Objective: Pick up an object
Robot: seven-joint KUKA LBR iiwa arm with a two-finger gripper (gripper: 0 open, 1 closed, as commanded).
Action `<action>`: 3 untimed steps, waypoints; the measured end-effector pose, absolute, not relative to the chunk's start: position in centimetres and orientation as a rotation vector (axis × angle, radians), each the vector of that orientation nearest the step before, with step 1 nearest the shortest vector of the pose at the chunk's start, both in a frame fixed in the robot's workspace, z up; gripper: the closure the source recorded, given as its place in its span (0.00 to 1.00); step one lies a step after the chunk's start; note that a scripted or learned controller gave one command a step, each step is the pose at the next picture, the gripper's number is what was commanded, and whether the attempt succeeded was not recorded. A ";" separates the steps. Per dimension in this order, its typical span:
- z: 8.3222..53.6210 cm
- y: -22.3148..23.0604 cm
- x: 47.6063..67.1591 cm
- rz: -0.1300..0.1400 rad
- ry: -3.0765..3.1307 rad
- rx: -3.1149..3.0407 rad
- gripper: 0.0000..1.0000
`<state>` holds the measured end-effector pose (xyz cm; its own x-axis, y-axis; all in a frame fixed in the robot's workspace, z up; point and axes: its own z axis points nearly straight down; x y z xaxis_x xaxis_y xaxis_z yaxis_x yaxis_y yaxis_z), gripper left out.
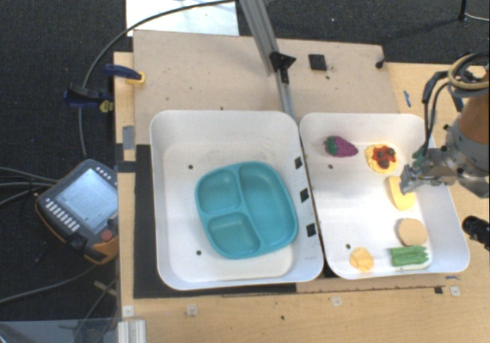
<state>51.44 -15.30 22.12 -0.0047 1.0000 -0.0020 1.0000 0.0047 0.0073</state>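
The right bin (337, 219) holds several toy foods: a purple grape bunch (340, 147), a small pizza slice (381, 156), a yellow wedge (400, 196), a tan round piece (412, 231), a green bean bundle (409, 256) and a small yellow piece (361, 259). My gripper (409, 181) hangs at the bin's right side, right over the upper end of the yellow wedge. Its fingers point down and their gap is too small to read.
The left bin (172, 181) holds a teal sectioned tray (245, 209). A slanted metal pole (260, 20) crosses the bench behind the bins. A teach pendant (80, 207) and cables lie on the floor at left.
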 end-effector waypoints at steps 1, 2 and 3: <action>20.1 -15.3 51.5 0.000 2.223 2.218 1.00; 19.5 -10.1 53.4 0.004 2.232 2.210 1.00; 20.9 -5.7 54.7 0.005 2.232 2.209 1.00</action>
